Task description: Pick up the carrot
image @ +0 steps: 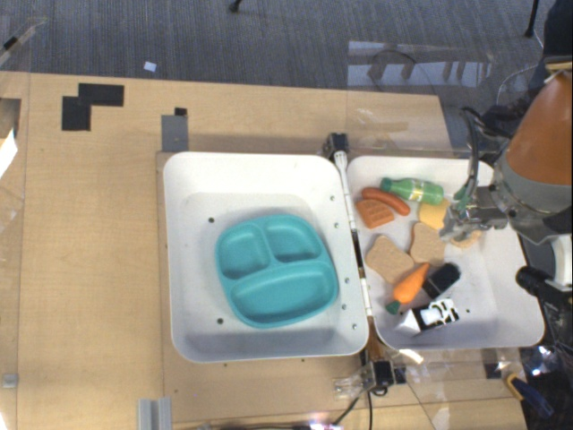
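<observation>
Left bin [179, 240]: white, shallow, on the wooden table [81, 285]. Holds a teal divided plate [276, 270] with three compartments, lying flat near the centre.

Right bin [510, 330]: white, directly beside the left bin. Contents, from the left:
- hot dog [382, 208], near the upper left corner;
- green bottle [412, 189], on its side just above the hot dog;
- two slices of toast [389, 258] [428, 242], side by side in the middle;
- carrot [410, 286], orange with green top, lying at a slant below the toast, green end toward the lower left, free of any grasp;
- black block [441, 279], touching the carrot's right side;
- black-and-white object [436, 315], just below the carrot;
- yellow item [434, 214], right of the bottle.

Gripper [463, 225]: above the right bin, well up and right of the carrot, beside the yellow item. State of fingers: cannot tell.
</observation>
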Robot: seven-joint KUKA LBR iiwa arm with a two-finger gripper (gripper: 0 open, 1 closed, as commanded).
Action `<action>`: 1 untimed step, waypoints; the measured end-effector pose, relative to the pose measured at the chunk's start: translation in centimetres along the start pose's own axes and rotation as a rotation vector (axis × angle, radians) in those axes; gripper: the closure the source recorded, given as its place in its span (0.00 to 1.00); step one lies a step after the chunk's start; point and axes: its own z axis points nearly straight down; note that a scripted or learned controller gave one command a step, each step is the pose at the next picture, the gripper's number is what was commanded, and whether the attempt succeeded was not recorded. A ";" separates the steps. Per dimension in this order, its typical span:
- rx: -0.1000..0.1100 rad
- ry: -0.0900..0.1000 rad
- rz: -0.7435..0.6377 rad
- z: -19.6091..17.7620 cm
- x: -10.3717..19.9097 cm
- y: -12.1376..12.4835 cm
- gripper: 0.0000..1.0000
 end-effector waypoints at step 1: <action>0.009 0.002 0.000 0.4 0.0 -0.2 0.00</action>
